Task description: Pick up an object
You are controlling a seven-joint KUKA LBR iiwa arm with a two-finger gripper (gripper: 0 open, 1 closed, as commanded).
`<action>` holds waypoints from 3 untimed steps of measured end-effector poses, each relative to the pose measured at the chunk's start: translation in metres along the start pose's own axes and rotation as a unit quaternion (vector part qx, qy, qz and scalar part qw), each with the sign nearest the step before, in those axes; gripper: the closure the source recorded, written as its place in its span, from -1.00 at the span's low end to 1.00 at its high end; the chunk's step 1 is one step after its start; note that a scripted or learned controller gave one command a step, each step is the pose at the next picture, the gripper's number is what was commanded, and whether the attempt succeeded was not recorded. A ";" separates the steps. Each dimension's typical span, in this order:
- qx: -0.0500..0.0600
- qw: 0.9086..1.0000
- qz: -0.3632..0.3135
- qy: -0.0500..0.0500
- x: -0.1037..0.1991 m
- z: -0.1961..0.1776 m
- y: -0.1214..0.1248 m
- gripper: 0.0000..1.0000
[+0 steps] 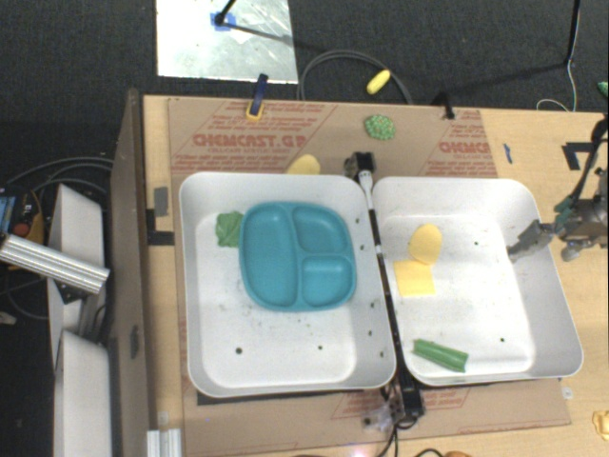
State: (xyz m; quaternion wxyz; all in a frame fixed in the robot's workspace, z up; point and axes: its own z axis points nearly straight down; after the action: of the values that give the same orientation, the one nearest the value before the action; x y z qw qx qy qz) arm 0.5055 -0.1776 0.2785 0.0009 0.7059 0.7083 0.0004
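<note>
The right bin point(495, 198) holds a yellow rounded piece point(425, 244), a flat yellow square point(414, 279) just below it, and a green pod point(440, 354) near the front wall. In the left bin point(205, 284) a blue divided plate point(296, 256) lies with a green leafy piece point(228, 228) at its left edge. My gripper point(526, 241) reaches in over the right bin's right wall, well to the right of the yellow pieces and touching none of them.
On the bench behind the bins lie a yellow piece point(304, 167), a green round item point(380, 127) and a small yellow object point(379, 82) beside a cable. A black clamp point(362, 167) sits where the bins meet.
</note>
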 end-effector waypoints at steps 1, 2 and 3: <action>0.005 1.000 0.001 0.002 0.001 0.122 0.007 -1.00; -0.002 1.000 -0.004 0.001 0.060 0.104 0.063 -1.00; 0.001 1.000 -0.002 0.001 0.080 0.198 0.069 -1.00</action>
State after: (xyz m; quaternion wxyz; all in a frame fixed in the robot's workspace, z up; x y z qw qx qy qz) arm 0.5750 -0.0973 0.0805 -0.0002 0.7047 0.7095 0.0004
